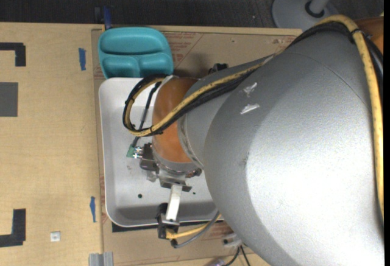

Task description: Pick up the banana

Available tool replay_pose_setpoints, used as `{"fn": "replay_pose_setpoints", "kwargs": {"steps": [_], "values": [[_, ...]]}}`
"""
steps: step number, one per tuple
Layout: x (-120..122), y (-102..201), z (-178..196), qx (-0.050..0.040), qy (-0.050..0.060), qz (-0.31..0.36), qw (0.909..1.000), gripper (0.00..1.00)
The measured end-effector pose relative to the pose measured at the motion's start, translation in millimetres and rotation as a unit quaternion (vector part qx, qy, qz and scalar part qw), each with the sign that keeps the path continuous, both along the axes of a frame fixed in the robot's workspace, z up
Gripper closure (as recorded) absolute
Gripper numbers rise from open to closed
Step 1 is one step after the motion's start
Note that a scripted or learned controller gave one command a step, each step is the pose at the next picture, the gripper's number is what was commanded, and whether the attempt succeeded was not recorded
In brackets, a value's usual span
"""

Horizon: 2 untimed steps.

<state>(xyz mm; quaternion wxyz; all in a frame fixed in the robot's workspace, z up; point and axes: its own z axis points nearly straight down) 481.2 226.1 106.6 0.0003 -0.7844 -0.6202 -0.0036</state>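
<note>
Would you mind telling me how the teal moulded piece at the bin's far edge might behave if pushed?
The teal piece looks like smooth moulded plastic, so probably stiff and slippery. Its broad, low shape suggests sliding rather than rolling or tipping.

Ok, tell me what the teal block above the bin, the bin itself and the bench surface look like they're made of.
Teal block: probably soft foam or rubber, matte, with rounded edges, moulded hollows and no glare.
Bin: likely moulded plastic, smooth white with a faint sheen and rounded corners.
Bench surface: looks like cardboard or fibreboard, flat tan and dull, with printing near the top edge and blue tape marks.
</note>
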Motion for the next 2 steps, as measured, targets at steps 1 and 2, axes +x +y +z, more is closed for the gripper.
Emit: {"fn": "replay_pose_setpoints", "kwargs": {"steps": [1, 2], "values": [[0.0, 0.3, 9.6, 0.0000, 0.000, 0.000, 1.0000, 1.00], [0.0, 0.6, 19.2, 0.0001, 0.001, -0.001, 1.0000, 1.00]]}}
